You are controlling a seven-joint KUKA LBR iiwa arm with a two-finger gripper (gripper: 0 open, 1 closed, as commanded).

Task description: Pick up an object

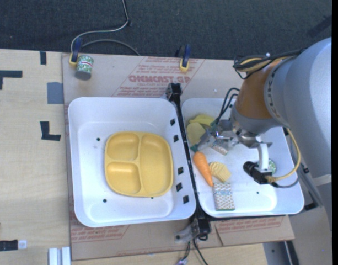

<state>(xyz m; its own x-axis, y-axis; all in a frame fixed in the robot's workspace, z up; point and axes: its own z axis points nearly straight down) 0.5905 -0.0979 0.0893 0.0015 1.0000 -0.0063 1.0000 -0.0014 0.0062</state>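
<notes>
Camera view: pincer (219, 142) low in the right bin (284, 203) over the yellow-green toy (197, 127); whether it's clenched I cannot tell. Carrot (202, 168) just below looks light, rigid, probably slick plastic; grip across its thick upper end.

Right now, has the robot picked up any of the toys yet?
Not yet, it looks like. The gripper is down in the right white bin, close to the yellow floppy toy. The orange toy carrot, yellow corn piece and small patterned box lie on the bin floor. Grabbing and lifting remain.
</notes>
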